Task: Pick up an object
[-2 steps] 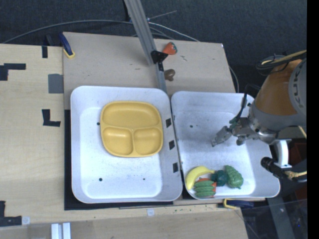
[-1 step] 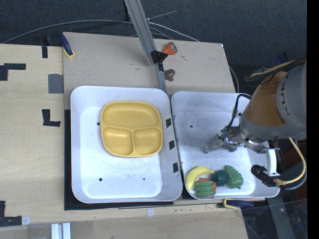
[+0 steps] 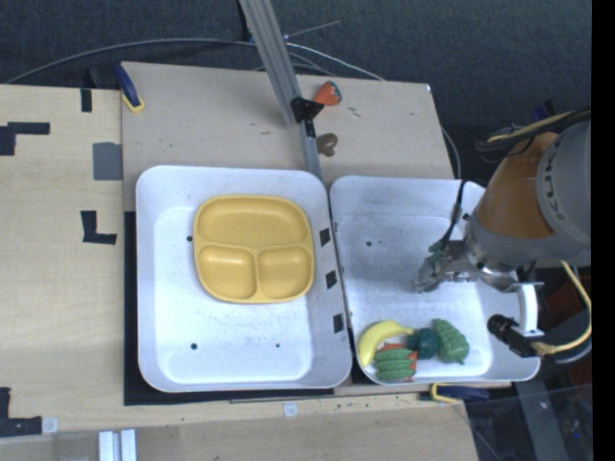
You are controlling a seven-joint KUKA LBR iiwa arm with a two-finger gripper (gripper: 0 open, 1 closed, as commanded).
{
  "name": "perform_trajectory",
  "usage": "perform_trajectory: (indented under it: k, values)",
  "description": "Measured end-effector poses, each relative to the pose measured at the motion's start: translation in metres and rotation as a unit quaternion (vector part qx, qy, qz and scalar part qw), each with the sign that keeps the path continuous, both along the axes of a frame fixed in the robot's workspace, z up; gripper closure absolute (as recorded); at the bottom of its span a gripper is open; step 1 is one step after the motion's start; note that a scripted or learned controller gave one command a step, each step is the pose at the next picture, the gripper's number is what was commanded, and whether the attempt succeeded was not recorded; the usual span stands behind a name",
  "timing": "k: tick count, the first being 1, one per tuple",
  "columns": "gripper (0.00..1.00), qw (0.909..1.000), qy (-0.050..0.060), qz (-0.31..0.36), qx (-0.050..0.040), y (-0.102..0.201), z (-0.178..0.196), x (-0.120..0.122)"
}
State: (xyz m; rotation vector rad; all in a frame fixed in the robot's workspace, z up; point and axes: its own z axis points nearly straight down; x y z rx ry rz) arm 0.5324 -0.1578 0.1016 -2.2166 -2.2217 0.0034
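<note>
In the right bin (image 3: 384, 209), near its front edge, lies a small heap of toy food: a yellow banana (image 3: 378, 335), a green and red piece (image 3: 394, 361) and a green leafy piece (image 3: 449, 341). My gripper (image 3: 430, 273) hangs over the right side of that bin, above and slightly behind the heap, at the end of the grey arm with the orange band (image 3: 514, 195). I see nothing between its tips.
The left bin (image 3: 163, 257) holds a yellow divided plate (image 3: 255, 248) in its back half. A metal pole (image 3: 274, 46) rises from the bench behind the bins, with an orange clamp (image 3: 328, 92) beside it. Cables run along the right.
</note>
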Motion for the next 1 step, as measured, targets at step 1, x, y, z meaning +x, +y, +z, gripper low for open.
perform_trajectory:
  k: [1]
  values:
    - [1.0, 1.0, -0.004, 0.0, -0.0011, 0.0005, 0.0631, 0.0023]
